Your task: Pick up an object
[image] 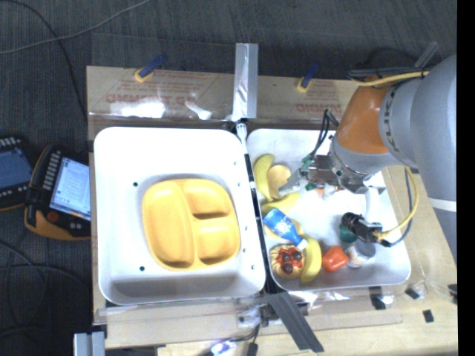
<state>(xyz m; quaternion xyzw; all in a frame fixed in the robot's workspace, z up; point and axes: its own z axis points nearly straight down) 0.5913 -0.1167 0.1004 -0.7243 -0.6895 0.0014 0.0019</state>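
Observation:
My gripper (318, 175) hangs low over the upper middle of the right bin (397, 269), below the arm's orange band. Just left of it lie a yellow banana (261, 173) and a pale yellow round piece (279, 175). A second yellow piece (286, 198) lies under the gripper's left side. Further forward are a blue packet (284, 226), another banana (312, 260), a small pastry with red berries (288, 258), a red-orange pepper-like piece (335, 258) and a green piece (346, 233). I see nothing lifted clear of the bin.
The left bin (119, 191) holds a yellow divided plate (191, 221). A ridge (253, 199) separates the two bins. A cable (404, 213) loops from the arm over the right bin's right side. A handheld pendant (59, 195) lies off the bench at the left.

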